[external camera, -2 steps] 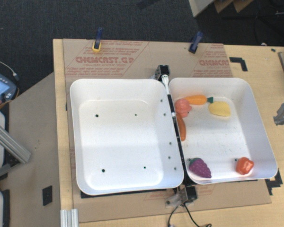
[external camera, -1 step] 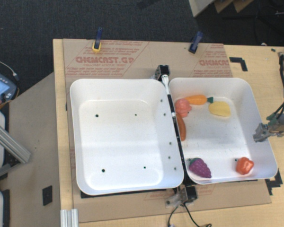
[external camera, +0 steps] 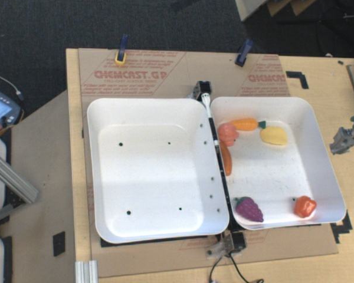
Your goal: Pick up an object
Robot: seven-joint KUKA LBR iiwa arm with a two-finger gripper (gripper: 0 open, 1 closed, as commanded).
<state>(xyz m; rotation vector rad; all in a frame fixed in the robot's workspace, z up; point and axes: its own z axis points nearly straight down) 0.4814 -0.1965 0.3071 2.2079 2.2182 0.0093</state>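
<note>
Where the two bins meet, you have a cluster of toy food in the right bin [external camera: 318, 158]: a pink rounded piece [external camera: 227, 133] sits against the dividing wall, with an orange carrot [external camera: 245, 124] just beside it toward the far rim and a slim orange-red piece [external camera: 226, 160] lying along the wall just nearer to you. These three crowd each other and the wall, so you get little room on their left side. The yellow lemon [external camera: 274, 135] lies near the carrot's green end but apart from it, with bare floor around it on the near and right sides. The purple grapes [external camera: 249, 209] rest close to the near rim, near the dividing wall, and the red pepper [external camera: 305, 206] sits in the near right corner, close to the rim. The middle of this bin's floor is open between the far group and the near pair.

The left bin [external camera: 106, 175] lies alongside, touching or nearly touching the right one along the shared edge. Both rest on a brown board [external camera: 183, 69] on the surface, held by a yellow clamp [external camera: 121, 55] and a blue clamp [external camera: 244, 53] at the far edge.

At the right border you see what may be the pincer [external camera: 344, 138], a grey metal part outside the right bin's rim, well apart from every object; you cannot tell how far it is open.
</note>
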